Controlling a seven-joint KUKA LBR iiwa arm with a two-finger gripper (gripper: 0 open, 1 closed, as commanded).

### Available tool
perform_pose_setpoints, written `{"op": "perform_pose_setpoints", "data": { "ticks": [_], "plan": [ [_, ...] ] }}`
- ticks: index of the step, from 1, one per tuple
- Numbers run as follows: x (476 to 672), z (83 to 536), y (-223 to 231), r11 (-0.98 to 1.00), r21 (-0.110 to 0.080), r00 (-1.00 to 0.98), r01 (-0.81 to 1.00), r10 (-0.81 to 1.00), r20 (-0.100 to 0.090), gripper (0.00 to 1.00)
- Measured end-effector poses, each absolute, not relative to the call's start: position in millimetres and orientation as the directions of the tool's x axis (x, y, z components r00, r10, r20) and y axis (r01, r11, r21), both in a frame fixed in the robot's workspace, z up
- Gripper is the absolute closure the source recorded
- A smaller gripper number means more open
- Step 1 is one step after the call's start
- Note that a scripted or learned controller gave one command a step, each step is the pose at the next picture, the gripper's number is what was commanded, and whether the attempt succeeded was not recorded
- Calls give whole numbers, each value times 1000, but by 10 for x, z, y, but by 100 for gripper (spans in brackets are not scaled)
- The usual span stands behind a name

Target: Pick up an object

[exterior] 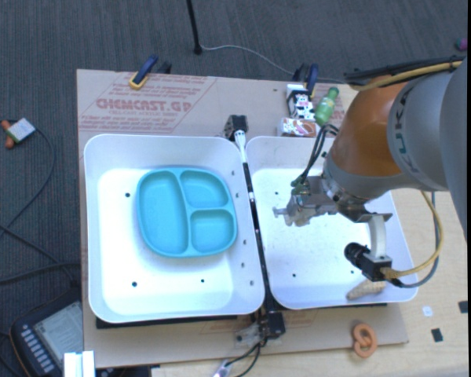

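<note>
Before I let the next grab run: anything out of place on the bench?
One thing: a small orange ring lies outside both bins, on the board beyond the right bin. The blue divided plate sits flat in the left bin, turned slightly askew.

Blue divided plate (187, 212) in left bin (110, 159)

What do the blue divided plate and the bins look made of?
Blue divided plate: likely molded plastic or silicone; uniform colour, soft rounded rims, matte sheen. Left bin and right bin: probably glossy white plastic; smooth walls, rounded corners.
</note>
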State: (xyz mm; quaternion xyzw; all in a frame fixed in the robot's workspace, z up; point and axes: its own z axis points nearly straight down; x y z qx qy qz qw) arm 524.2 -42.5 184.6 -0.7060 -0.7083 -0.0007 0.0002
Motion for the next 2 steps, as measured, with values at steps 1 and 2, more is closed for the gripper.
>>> {"op": "perform_pose_setpoints", "data": {
  "ticks": [1,2],
  "plan": [
    [4881,2106,172,2,-2,-2,1000,1000,1,100],
    [4977,1837,237,1,-3,-1,1000,1000,-1,100]
  ]
}}
